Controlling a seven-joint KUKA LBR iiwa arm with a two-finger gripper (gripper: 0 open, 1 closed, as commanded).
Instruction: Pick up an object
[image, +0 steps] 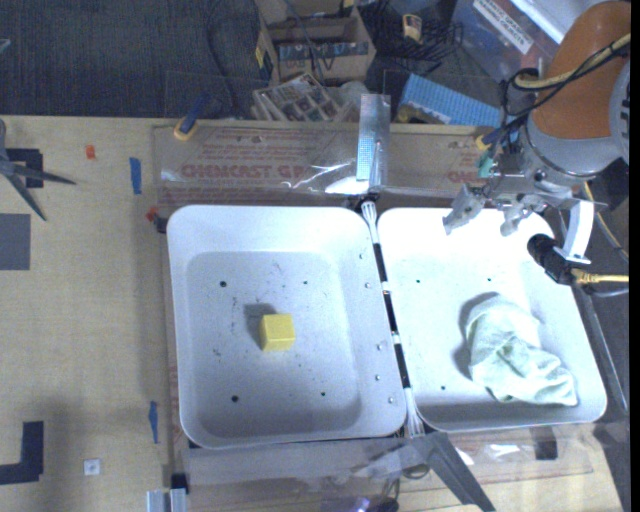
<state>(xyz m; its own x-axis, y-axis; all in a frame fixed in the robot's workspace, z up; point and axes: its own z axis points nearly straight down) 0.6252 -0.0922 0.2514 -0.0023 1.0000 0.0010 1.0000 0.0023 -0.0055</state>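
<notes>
cloth: crumpled in the right bin, sat below and a touch right of my jaws, long axis slanting down-right | my gripper: hung over that bin's far edge, fingers spread, nothing between them | yellow block: way off left in the left bin, so cloth was the closer grab

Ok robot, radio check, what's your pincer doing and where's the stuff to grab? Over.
Pincer open, over right bin's far edge, holding nothing. Cloth in right bin, yellow block in left bin. Nothing in the way.
</notes>
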